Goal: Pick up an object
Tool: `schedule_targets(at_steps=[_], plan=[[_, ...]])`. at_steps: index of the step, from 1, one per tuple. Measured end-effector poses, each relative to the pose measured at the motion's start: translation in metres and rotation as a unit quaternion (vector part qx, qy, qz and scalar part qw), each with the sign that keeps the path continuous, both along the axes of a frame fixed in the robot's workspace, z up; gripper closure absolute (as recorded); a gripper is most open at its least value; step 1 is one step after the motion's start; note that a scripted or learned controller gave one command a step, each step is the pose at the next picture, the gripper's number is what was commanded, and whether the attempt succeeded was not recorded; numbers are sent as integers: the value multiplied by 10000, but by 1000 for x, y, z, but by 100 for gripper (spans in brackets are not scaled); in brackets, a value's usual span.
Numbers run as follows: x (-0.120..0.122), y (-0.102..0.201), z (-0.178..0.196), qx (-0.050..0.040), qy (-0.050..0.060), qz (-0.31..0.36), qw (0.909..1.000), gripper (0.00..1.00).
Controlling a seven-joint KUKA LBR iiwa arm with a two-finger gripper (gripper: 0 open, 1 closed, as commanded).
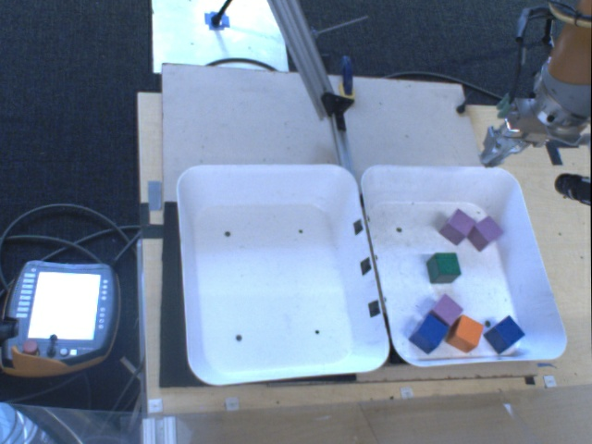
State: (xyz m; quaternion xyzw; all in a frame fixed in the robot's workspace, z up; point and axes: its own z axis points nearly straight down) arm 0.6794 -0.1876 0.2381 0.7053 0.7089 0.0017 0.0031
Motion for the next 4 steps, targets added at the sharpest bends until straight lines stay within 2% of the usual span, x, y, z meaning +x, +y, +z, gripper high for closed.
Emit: schedule_targets(at_steps=[1,2,3,4], plan=[[9,56,-4,13,18,26,10000,100],[11,110,7,16,16,27,10000,100],[7,169,-4,23,28,31,10000,100],[11,224,3,20,15,30,10000,100]])
